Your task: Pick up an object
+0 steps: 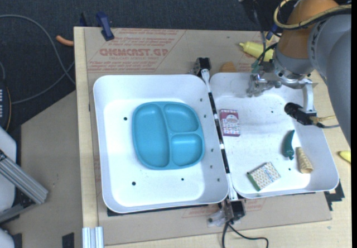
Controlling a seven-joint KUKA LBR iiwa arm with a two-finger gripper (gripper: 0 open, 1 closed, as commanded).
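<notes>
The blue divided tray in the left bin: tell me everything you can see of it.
The blue divided tray is a light blue dish with rounded corners, plastic by its look. It has three compartments: one long one on the view's left side and two smaller ones on the right. It lies flat and right way up, turned slightly, near the middle of the left bin. It rests on the white floor and touches nothing else. Nothing lies in its compartments.

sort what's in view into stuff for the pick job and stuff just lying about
Job, likely:
gripper
red packet
teal piece
tan piece
checkered pad
blue tray, left bin

Lying about, outside the bins:
blue clip
yellow piece
</notes>
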